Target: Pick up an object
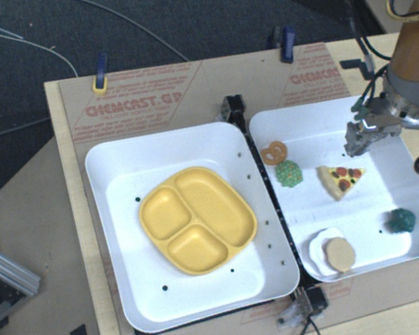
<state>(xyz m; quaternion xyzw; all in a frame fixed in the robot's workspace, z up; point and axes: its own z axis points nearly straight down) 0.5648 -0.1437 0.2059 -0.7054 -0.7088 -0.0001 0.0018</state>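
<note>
Right bin (418, 190) holds pizza slice (341, 179) just below end effector (359, 140).

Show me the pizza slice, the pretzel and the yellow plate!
pizza slice (341, 179), camera view, its topped middle.
pretzel (274, 153), camera view, its loop.
yellow plate (197, 219), camera view, its central divider.

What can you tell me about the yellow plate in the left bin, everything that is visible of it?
The yellow divided plate looks like smooth matte plastic, with rounded corners and three compartments: two on the upper side, one on the lower. All three hold nothing. It lies flat, right side up, turned at a slant, near the middle of the left white bin. It touches only the bin floor.
</note>
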